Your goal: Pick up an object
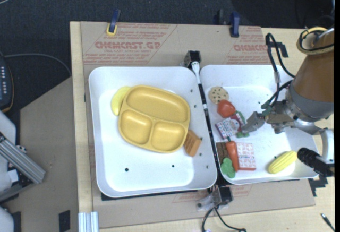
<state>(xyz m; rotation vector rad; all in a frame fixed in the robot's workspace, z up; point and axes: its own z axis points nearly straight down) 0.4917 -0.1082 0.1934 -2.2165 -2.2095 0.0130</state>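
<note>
The right bin [249, 74] holds a cookie [217, 93], a red tomato-like toy [226, 108], a small printed packet [226, 128], a carrot [232, 151] lying by a green piece [228, 166], a pink-and-white card [244, 155] and a yellow corn cob [282, 162]. My gripper [247, 126] reaches in from the right, low over the bin, its tips just right of the packet and below the tomato. Something green shows at its tips, but I cannot make out whether anything sits between them.
The left bin [106, 162] carries a yellow divided plate [153, 118], a yellow piece [118, 99] tucked at its left edge and a brown wafer [192, 144] at its lower right. The arm's orange band [317, 74] hangs over the right bin's right side. Clamps [112, 25] sit along the board's far edge.
</note>
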